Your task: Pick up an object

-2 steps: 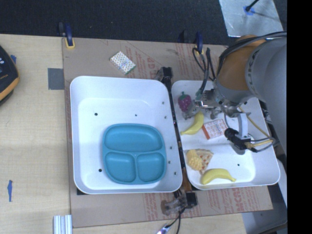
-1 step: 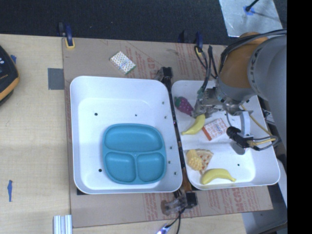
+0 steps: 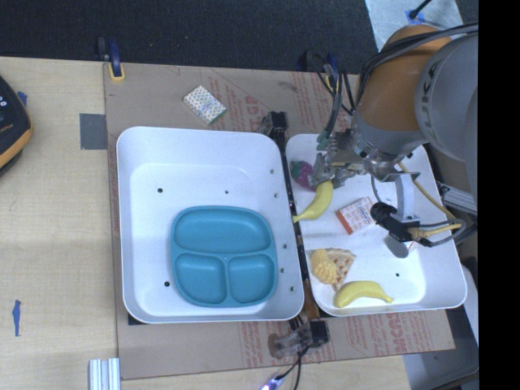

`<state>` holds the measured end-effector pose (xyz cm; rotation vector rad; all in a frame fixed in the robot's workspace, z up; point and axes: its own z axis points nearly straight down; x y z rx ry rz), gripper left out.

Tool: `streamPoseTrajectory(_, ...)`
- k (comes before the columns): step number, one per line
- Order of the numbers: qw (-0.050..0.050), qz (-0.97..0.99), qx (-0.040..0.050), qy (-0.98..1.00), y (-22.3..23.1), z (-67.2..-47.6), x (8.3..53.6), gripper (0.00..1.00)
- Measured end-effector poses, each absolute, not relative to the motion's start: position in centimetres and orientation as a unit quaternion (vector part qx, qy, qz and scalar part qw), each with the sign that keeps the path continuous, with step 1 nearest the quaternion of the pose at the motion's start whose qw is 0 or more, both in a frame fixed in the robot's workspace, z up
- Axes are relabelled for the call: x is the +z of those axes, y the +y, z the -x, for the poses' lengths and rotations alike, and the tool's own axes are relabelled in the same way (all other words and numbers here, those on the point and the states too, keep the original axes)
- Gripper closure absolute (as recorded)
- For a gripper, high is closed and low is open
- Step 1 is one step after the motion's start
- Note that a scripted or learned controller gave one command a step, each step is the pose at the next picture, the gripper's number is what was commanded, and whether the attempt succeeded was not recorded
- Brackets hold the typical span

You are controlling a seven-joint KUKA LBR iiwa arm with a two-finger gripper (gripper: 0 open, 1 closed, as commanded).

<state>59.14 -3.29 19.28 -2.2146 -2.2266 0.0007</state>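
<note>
My gripper (image 3: 328, 171) hangs over the far left part of the right bin (image 3: 422, 287). Just below it in the view lies a yellow banana (image 3: 317, 203), its upper end touching or hidden under the gripper. A purple item (image 3: 302, 171) sits to the gripper's left against the bin wall. A red and white packet (image 3: 355, 215) lies to the right of the banana. Nearer the front are a yellow, corn-like piece (image 3: 331, 265) and a second banana (image 3: 362, 294).
The left bin (image 3: 138, 185) holds a blue divided plate (image 3: 223, 254). The grey arm with its orange band (image 3: 398, 63) and cables covers the right bin's far right. A small patterned packet (image 3: 204, 103) lies on the bench behind the left bin.
</note>
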Motion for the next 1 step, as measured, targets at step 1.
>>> streamPoseTrajectory(1,0.002,0.705,0.0019,-0.709,-0.28,-56.80,21.03,1.00)
